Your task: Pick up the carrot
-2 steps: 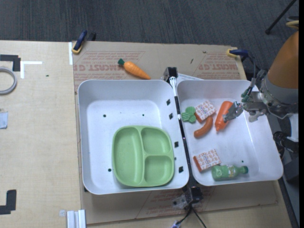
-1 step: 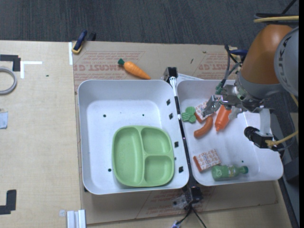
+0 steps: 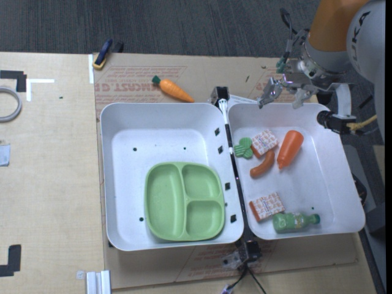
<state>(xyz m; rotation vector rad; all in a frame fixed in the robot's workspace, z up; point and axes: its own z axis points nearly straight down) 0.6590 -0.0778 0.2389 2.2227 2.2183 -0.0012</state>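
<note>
Cardboard sheeting (image 3: 49,182) covers the bench, on which two shallow white bins sit side by side; the carrot (image 3: 173,89) lies on the cardboard just beyond the left bin's (image 3: 122,225) far rim, outside both bins. That bin holds a green divided plate (image 3: 184,200). Further right, the right bin (image 3: 334,213) contains wrapped snack packs, a sausage (image 3: 263,164), an orange bottle (image 3: 289,148) and a green bottle (image 3: 294,221), while the gripper (image 3: 283,95) hangs above its far rim, fingers spread and holding nothing.

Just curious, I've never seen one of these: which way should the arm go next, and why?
Probably left along the bench: the carrot lies on the cardboard beyond the bins, while the gripper hangs open over the right bin's far edge, holding nothing.
</note>
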